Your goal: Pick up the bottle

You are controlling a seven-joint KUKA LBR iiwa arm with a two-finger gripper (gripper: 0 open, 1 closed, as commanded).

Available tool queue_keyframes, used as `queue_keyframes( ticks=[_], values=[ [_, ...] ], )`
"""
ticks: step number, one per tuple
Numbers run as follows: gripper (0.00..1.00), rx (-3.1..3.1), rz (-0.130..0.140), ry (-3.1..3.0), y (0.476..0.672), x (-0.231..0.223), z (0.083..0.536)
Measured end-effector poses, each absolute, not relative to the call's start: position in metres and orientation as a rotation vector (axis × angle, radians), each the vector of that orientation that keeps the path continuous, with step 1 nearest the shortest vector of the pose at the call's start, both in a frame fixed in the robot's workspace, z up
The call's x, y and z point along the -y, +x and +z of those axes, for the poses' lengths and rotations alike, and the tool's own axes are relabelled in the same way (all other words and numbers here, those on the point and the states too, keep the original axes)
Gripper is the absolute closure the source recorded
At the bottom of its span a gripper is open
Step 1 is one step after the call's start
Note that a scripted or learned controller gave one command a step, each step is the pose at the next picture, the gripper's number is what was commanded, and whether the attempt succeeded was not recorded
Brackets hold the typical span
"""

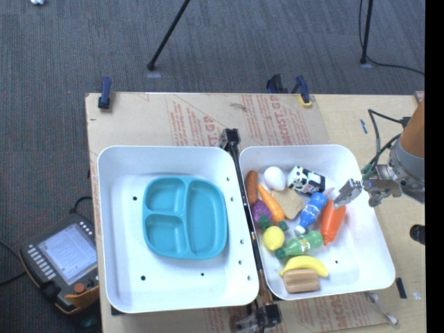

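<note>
We find the right bin (pixel 368 262) crowded with toy food, and two bottles in it. The blue bottle (pixel 312 210) lies tilted at the bin's centre, its white cap (pixel 300 229) toward the lower left. The green bottle (pixel 303 244) lies just below it, nearly touching the cap. Either would serve; we judge the blue one the nearer target.

The tool (pixel 348 193) sits at the right of the frame, over the bin's upper right part, just beside the blue bottle's upper end and above the orange carrot (pixel 333 224). Whether its fingers stand apart or together we cannot tell; the view is too small and blurred there. Nothing shows between them.

Neighbours are tight: the carrot touches the blue bottle on its right, a tan slice (pixel 290 201) lies along its left, the cow toy (pixel 304 180) sits near its top.

To do the step well, we would shift the tool toward the lower left until it is centred over the bottle's body, turn the wrist so the fingers straddle its short axis, then descend with one finger slipping between bottle and carrot. The likely failure is catching the carrot instead, or the round body rolling out of the pinch.

The left bin (pixel 114 186) holds a teal tray (pixel 185 217), well apart from the work.
</note>
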State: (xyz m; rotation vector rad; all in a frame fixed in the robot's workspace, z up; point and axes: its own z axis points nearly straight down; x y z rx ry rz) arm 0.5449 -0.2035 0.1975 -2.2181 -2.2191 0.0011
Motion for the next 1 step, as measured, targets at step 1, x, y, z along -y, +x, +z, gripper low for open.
queue_keyframes(
  ticks=[1],
  values=[
    [1.0, 2.22, 0.001, -2.214, 0.5453, 0.2034, 0.2072]
  ],
)
